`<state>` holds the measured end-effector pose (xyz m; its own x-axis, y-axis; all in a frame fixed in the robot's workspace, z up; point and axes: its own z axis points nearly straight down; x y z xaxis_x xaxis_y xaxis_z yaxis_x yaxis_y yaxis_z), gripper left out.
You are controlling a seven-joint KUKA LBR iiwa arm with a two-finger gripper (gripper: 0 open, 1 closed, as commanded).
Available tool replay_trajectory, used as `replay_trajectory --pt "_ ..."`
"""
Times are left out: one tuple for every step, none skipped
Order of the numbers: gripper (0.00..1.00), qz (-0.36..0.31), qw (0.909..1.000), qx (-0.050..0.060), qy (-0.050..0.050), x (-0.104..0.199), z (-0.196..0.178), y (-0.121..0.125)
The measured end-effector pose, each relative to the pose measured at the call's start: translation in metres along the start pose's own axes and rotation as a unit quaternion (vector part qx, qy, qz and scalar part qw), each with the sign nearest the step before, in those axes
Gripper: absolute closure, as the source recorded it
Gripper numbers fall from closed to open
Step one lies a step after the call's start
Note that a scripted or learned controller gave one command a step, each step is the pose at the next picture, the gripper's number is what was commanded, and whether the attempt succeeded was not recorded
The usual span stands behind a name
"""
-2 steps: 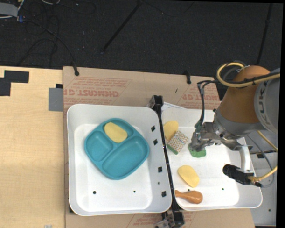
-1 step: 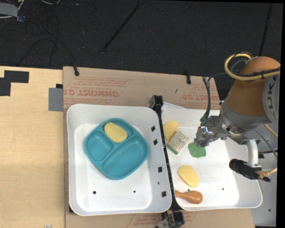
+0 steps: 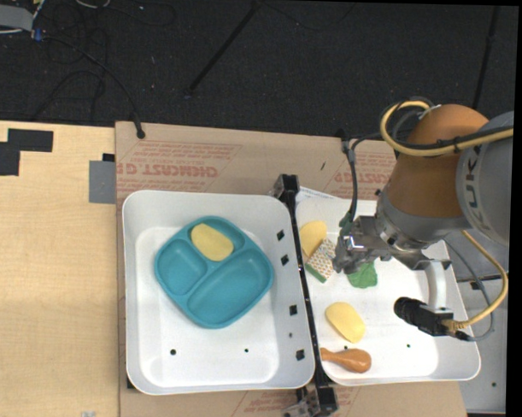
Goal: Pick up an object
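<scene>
My gripper (image 3: 352, 256) hangs low in the right bin (image 3: 461, 360), just above a green object (image 3: 362, 276) that shows below it. A pale waffle-patterned piece (image 3: 321, 264) lies just left of the gripper, and a yellow piece (image 3: 311, 235) sits beyond that near the bin's left wall. A yellow lemon-like object (image 3: 345, 321) and a brown drumstick-like object (image 3: 348, 359) lie nearer the front of the same bin. The gripper's body hides its fingertips.
The left bin (image 3: 146, 328) holds a teal divided plate (image 3: 214, 273) with a yellow object (image 3: 212, 241) in its top compartment. A black divider (image 3: 294, 281) runs between the bins. The arm's grey and orange wrist (image 3: 433, 179) overhangs the right bin's back right.
</scene>
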<state>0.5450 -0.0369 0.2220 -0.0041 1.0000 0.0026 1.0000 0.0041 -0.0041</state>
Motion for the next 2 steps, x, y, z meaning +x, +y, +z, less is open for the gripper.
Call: replay_trajectory --pt "1.00 0.000 1.0000 -0.001 0.000 0.048 -0.007 0.003" --pt "1.00 -0.001 1.0000 0.000 0.000 0.101 -0.007 0.008"
